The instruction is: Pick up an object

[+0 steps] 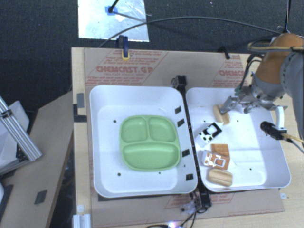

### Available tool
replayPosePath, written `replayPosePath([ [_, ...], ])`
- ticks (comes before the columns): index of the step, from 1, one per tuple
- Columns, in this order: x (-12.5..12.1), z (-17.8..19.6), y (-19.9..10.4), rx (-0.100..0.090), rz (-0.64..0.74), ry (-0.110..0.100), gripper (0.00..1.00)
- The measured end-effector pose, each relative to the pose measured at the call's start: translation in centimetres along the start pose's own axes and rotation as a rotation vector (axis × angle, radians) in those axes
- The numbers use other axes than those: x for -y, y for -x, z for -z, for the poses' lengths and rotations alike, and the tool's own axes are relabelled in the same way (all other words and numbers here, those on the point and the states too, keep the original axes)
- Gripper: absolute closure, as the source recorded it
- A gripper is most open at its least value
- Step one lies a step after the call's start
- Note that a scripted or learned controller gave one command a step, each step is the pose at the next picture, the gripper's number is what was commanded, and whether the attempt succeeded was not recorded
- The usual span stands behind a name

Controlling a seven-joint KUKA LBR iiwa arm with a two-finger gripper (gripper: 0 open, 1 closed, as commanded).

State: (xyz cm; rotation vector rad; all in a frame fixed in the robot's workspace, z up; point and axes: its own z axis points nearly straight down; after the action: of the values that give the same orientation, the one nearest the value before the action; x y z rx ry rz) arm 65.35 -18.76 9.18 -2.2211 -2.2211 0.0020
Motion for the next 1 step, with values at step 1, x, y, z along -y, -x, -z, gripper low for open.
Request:
replayPosePath([
  [1,-0.24,1.48,-0.02,0.001,0.002,0.007,1.00],
])
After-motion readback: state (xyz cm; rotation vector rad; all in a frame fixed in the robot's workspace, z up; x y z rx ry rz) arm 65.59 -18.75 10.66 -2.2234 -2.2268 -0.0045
